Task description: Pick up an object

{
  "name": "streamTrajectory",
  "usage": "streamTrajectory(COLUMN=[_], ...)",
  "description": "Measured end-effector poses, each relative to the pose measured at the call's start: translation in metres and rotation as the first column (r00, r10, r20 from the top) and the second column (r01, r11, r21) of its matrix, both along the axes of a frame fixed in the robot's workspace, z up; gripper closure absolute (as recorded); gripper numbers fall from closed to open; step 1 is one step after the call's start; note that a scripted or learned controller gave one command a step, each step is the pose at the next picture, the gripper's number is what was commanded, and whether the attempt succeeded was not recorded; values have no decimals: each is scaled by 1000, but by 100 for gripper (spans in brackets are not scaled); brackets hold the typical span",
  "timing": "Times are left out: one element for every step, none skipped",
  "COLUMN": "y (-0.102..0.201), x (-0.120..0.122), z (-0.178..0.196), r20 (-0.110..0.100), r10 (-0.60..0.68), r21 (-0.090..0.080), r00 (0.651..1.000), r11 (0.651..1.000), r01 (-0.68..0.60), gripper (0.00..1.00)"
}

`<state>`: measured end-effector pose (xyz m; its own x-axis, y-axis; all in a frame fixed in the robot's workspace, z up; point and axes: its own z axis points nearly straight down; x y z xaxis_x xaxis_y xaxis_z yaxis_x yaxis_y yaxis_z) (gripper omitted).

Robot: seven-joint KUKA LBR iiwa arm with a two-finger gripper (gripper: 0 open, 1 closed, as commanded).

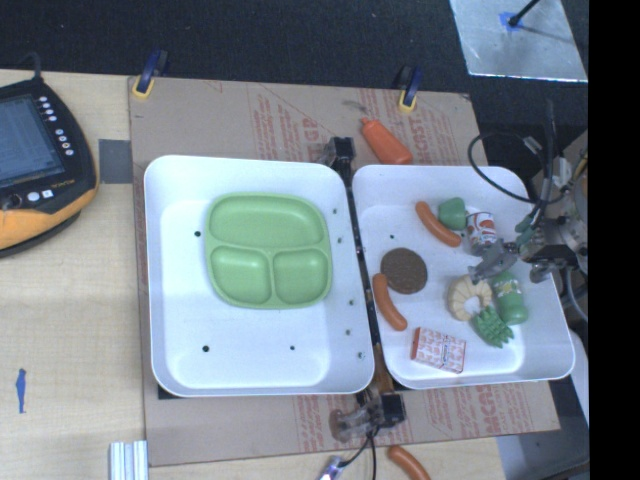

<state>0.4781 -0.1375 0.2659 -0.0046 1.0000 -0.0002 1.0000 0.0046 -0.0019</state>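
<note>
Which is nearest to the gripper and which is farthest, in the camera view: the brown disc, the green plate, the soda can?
From the gripper:
1. Soda can, just above it in the right bin.
2. Brown disc, to its left, same bin.
3. Green plate, in the left bin.

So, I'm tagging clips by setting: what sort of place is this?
Probably a robotics lab bench, not a kitchen: two white bins clamped onto cardboard, toy food in the right one, and a teach pendant at the left.
</note>
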Motion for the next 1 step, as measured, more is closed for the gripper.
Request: streamTrajectory(y=[-75], x=[64], z=[-47], r20=[-2], r10=[0], r21=[-2], r00=[1000], r11=[1000], r01=[0], gripper=[0])
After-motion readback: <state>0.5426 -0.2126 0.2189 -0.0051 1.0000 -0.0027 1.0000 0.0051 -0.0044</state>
